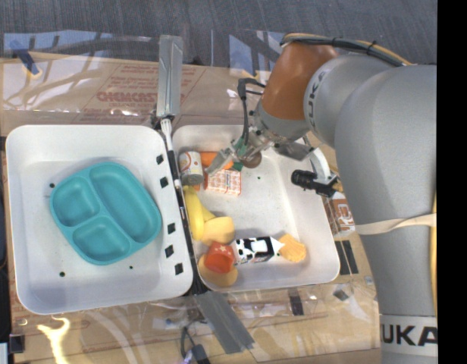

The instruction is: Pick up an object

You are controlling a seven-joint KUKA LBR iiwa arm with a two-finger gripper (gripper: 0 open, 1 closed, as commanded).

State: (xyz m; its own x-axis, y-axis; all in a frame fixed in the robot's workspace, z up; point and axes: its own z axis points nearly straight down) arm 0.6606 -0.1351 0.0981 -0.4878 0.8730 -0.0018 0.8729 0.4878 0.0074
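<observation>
In the right bin (pixel 305 218), my gripper (pixel 243 153) hangs low at the far side, just above and to the right of a small orange and white carton (pixel 224 181). An orange piece (pixel 209 158) lies beside the gripper's left, next to a small can (pixel 190 167) at the bin's left wall. Nearer the front lie a banana (pixel 195 211), a yellow lump (pixel 218 228), a red tomato-like fruit (pixel 218 258), a black-and-white cow-patterned box (pixel 256 250) and an orange wedge (pixel 293 250). I see nothing lifted by the gripper.
The left bin (pixel 36 264) bears a teal divided plate (pixel 104 212). A black part (pixel 313 180) juts over the right bin's right side. The grey arm (pixel 370 142) covers the bench to the right. A bare patch of floor lies in the right bin's middle.
</observation>
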